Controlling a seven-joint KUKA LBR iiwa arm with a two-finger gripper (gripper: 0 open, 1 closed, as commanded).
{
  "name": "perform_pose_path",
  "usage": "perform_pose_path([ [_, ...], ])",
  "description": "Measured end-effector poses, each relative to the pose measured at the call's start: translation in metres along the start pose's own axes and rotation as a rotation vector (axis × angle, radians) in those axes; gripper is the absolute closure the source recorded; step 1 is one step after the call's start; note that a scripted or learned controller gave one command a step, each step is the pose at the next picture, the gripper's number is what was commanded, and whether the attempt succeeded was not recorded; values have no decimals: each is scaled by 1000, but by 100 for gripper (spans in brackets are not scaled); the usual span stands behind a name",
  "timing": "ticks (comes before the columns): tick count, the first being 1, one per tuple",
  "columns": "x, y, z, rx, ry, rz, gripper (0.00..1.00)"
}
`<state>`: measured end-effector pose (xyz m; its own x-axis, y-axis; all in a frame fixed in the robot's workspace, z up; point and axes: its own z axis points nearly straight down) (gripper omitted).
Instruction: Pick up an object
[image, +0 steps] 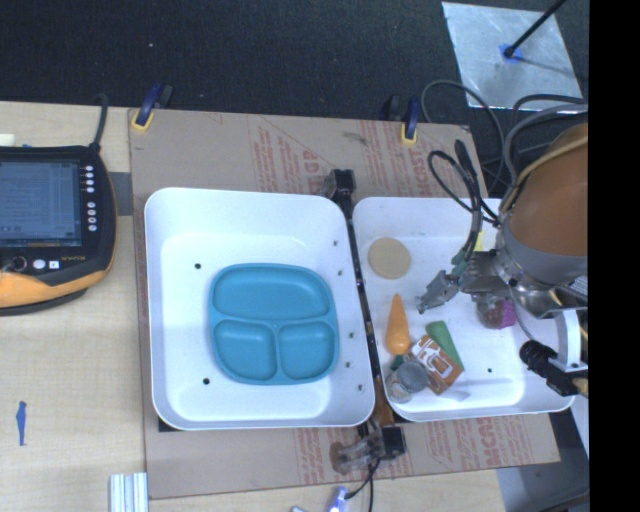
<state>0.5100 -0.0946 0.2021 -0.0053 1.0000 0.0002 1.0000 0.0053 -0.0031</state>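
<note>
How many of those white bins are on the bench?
2. The left bin holds a blue divided plate; the right bin holds the small objects, partly under the arm.

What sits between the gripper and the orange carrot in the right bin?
Nothing: in the camera view, the stretch of bin floor between the gripper and the carrot is bare white. The green piece lies lower, off that line.

Wooden bench (70, 400) with cardboard sheet (250, 150), two white bins (165, 300) side by side, teach pendant (50, 225) at left

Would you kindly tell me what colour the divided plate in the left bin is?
Light blue; the divided plate shows clearly in the camera view.
</note>
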Motion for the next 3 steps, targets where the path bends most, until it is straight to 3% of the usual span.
perform_pose_path([
  [1,-25,-7,111,0,-1,0,0],
  [2,-26,-7,101,1,-3,-3,100],
  [3,58,5,10,-1,0,-1,100],
])
